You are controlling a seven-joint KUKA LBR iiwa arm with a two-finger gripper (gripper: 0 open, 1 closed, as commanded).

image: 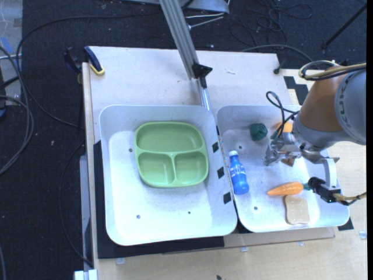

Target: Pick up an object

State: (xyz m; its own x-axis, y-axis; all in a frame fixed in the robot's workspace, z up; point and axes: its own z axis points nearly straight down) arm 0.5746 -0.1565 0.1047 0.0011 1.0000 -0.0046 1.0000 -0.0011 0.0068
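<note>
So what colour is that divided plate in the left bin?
The divided plastic plate is pale green, seen in the camera view.

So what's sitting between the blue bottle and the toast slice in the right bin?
In the camera view, the orange carrot lies between the blue bottle and the toast slice, just above the toast; bare bin floor separates it from the bottle.

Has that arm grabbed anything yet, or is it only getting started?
Nothing looks picked up yet. The tool is down inside the right bin, between the dark green object and the carrot. The blue bottle, carrot and tan slice all lie on the bin floor. Whether anything sits between the fingers is too small to tell. Left to do: close on one object and lift it.
</note>
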